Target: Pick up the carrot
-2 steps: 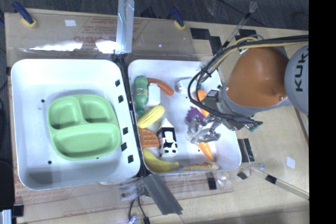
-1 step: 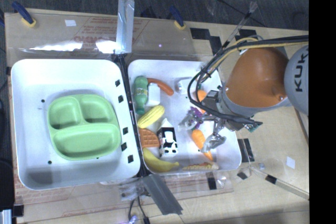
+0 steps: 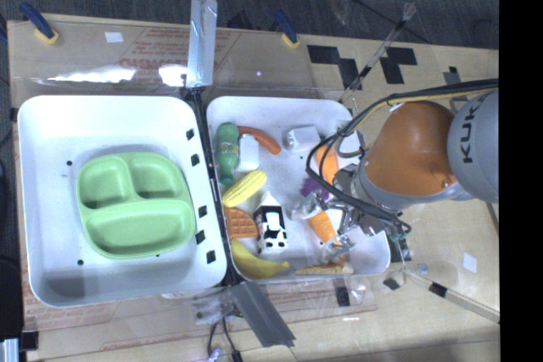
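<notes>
A short orange carrot (image 3: 321, 226) lies in the right bin (image 3: 280, 108), low and right of its middle. My gripper (image 3: 327, 225) reaches down from the grey arm with the orange band (image 3: 411, 150) and sits right over the carrot, with metal parts on both sides of it. Cables and the wrist hide much of the gripper. A longer red-orange piece (image 3: 260, 140) lies near the bin's back, apart from the gripper.
The right bin also holds a green vegetable (image 3: 226, 150), a white block (image 3: 249, 153), corn (image 3: 243, 186), a waffle (image 3: 240, 223), a cow-patterned box (image 3: 271, 231), a banana (image 3: 259, 264) and a purple item (image 3: 313, 182). A green divided plate (image 3: 136, 203) sits in the left bin (image 3: 42, 123).
</notes>
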Controlling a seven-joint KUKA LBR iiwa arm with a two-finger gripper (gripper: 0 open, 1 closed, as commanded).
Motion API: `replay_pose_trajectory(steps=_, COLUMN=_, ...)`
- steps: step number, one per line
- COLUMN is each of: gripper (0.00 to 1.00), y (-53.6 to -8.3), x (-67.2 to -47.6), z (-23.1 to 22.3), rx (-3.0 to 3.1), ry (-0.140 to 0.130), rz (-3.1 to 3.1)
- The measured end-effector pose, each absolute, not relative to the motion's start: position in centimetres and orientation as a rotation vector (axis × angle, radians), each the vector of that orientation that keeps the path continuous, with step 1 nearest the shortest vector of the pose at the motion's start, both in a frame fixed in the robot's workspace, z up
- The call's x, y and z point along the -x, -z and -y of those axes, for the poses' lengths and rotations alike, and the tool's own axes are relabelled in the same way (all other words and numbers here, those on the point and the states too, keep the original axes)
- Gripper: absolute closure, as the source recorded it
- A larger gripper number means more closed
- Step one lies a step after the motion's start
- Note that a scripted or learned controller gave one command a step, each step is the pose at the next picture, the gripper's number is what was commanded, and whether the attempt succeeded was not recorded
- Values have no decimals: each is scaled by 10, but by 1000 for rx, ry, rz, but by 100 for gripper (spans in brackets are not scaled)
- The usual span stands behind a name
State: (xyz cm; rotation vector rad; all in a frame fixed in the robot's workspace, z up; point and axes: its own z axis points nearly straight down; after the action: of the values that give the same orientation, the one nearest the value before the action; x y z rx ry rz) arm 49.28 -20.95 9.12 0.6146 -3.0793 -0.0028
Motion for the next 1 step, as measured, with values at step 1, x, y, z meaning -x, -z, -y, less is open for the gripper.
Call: replay_pose_trajectory(steps=1, gripper=100, y=-101, x=-495, z=207, rx=-629, ry=3, rz=3078)
